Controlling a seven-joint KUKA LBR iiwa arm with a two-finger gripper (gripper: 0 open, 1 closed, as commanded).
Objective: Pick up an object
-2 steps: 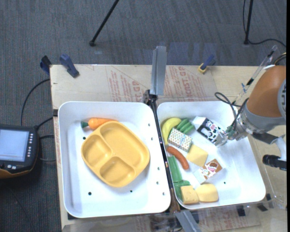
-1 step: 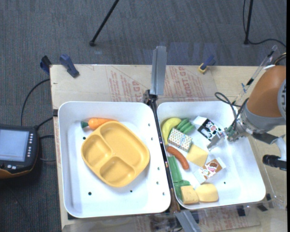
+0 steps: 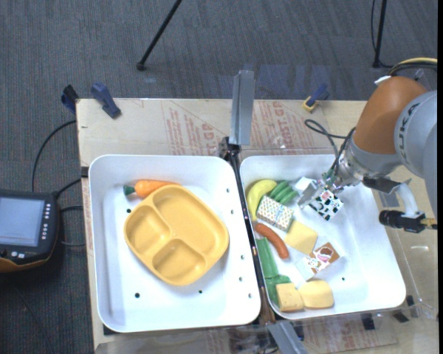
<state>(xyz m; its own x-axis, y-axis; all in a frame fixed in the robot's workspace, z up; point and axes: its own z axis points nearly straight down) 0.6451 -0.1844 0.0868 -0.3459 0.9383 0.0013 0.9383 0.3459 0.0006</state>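
Note:
My gripper (image 3: 320, 195) hangs low over the upper middle of the right bin (image 3: 369, 271), reaching in from the right. Right beneath and beside it lies a small black-and-white spotted carton (image 3: 327, 207). Whether the carton is gripped is not visible. Close by in that bin lie a banana (image 3: 258, 192), a green vegetable (image 3: 283, 191), a checkered box (image 3: 275, 213), a red sausage (image 3: 272, 240) and a yellow cheese wedge (image 3: 302, 237).
The right bin also holds a small picture card (image 3: 324, 257), a green cucumber (image 3: 269, 262) and two bread pieces (image 3: 305, 295). In the left bin (image 3: 111, 286) lie a yellow divided plate (image 3: 176, 233) and a carrot (image 3: 149, 187). A metal post (image 3: 241, 116) stands between the bins.

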